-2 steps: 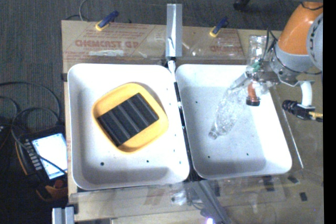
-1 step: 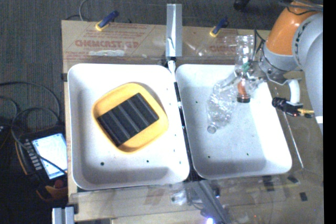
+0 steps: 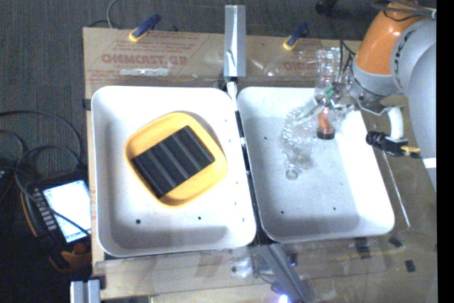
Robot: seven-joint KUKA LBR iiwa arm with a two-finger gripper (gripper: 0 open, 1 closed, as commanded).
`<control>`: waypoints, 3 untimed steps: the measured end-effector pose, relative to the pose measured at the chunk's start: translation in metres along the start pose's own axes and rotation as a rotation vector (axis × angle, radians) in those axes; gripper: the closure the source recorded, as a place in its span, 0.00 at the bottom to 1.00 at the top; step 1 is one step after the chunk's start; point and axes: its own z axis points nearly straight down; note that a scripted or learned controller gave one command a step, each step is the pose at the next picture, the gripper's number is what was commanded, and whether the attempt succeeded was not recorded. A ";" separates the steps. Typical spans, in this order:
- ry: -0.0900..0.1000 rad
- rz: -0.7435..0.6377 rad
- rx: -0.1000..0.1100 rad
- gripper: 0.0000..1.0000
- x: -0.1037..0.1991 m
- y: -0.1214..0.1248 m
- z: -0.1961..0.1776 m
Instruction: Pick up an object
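Step in hand: pick attempt in right bin [image 3: 369, 213]; judged early, nothing seen lifted clear yet.
Target obj.: clear crinkled plastic item [image 3: 298, 138], lying in far-left part of right bin, spread from centre toward far wall. Transparent, edges hard to trace vs. white floor.
Other obj.: yellow tray w/ black ribbed insert [image 3: 176, 158] is seen in left bin [image 3: 113, 223], well apart from arm.
Gripper posn.: gripper [image 3: 326, 117] is located over far side of right bin, at far-right end of the clear item; small orange-brown part is visible at its tip.
Gripper opening: cannot be told; tip is small, partly masked by clear plastic & glare.
Contact/hold: gripper tip appears to touch or overlap the clear item; hold not confirmed.
Technique (judged): approach to be made vertical, over the bulkiest crumpled section, not a thin flat edge. Closure to be completed before lift. Lift to be slow, since thin film is likely to slip.
Risk (judged): bin far wall is near the tip; lateral drift to be avoided.
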 end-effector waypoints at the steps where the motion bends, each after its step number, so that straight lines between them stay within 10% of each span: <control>1: 0.003 -0.194 0.007 0.00 -0.003 0.000 0.003; 2: 0.001 -0.196 0.004 1.00 -0.001 0.002 -0.009; 3: -0.003 -0.307 0.008 1.00 0.049 0.013 -0.091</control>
